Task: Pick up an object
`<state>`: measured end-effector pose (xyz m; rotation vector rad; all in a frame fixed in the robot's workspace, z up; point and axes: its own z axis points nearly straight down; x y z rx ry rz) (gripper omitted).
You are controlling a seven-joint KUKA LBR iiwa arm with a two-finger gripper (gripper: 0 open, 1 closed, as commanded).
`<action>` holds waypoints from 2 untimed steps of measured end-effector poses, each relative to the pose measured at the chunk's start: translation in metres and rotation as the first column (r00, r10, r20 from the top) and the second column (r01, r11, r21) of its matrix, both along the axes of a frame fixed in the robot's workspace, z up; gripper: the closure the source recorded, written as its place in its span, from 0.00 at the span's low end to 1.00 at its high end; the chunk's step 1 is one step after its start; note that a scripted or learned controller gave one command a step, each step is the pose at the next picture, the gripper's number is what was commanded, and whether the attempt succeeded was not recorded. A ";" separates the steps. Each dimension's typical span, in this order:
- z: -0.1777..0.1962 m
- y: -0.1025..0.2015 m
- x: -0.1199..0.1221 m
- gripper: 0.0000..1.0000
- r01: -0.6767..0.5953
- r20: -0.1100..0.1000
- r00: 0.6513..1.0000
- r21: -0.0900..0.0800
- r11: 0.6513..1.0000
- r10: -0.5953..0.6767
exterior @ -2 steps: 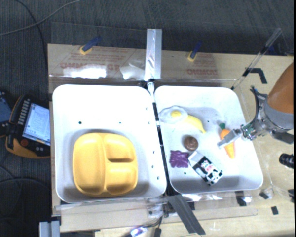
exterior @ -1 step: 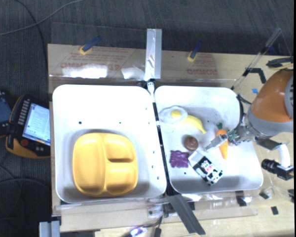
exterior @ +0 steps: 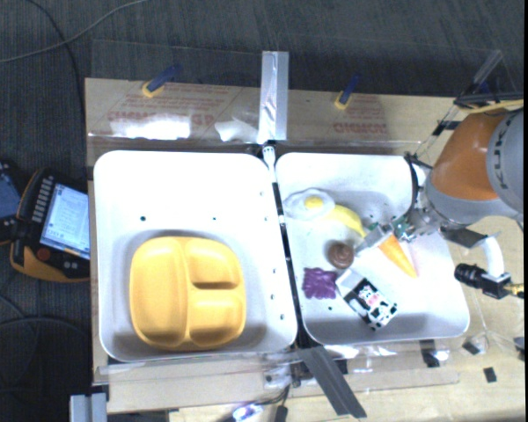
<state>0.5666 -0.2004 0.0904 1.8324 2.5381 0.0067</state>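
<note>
The right bin (exterior: pixel 440 319) holds several toy items. A fried egg (exterior: pixel 306 204) lies at the back left, with a yellow banana-like piece (exterior: pixel 347 219) beside it. A brown round piece (exterior: pixel 340 253) sits in the middle, above a purple cluster (exterior: pixel 319 282). A black-and-white box (exterior: pixel 370 301) rests near the front. An orange cone (exterior: pixel 399 255) lies to the right. My gripper (exterior: pixel 378 236) is low in this bin, between the yellow piece and the orange cone, reaching toward the brown piece. I see nothing clearly held.
The left bin (exterior: pixel 123 174) holds a yellow divided tray (exterior: pixel 187 290). The arm's orange band (exterior: pixel 471 161) hangs over the right bin's far right corner. A handheld pendant (exterior: pixel 48 227) lies left of the bench. Plastic bags (exterior: pixel 150 126) rest behind the bins.
</note>
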 end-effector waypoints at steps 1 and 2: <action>0.000 0.000 0.022 0.00 -0.009 -0.001 1.000 0.000 1.000 0.009; 0.010 0.002 0.024 1.00 -0.010 0.003 1.000 0.001 1.000 0.010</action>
